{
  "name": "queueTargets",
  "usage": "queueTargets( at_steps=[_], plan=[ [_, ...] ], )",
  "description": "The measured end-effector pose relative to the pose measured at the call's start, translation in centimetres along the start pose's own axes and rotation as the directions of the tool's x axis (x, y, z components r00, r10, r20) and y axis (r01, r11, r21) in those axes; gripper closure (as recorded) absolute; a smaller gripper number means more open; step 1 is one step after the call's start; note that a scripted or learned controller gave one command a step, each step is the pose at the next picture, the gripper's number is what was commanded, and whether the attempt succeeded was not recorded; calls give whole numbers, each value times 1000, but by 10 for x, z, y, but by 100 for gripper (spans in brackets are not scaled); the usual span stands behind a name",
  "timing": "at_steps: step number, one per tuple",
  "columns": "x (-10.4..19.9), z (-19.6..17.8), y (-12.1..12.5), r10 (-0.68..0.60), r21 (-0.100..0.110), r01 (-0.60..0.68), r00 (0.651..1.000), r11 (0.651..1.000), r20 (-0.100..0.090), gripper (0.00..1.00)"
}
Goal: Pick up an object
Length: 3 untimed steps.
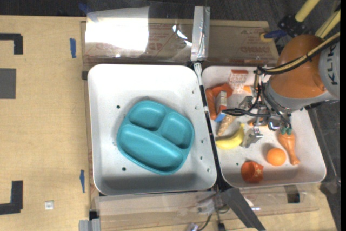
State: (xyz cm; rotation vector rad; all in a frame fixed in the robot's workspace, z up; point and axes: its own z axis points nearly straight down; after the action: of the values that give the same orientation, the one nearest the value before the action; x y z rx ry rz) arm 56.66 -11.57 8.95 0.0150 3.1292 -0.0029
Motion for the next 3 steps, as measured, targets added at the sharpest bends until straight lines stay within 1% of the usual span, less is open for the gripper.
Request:
queueTargets(
  at_steps=[1,2,3],
  plan=[
    [7,-1,24,61,0,-61,998,998,1,0],
    [3,-15,18,65,8,-65,998,998,18,100],
    [-94,-138,-1,-73,0,73,997,997,7,100]
  ],
)
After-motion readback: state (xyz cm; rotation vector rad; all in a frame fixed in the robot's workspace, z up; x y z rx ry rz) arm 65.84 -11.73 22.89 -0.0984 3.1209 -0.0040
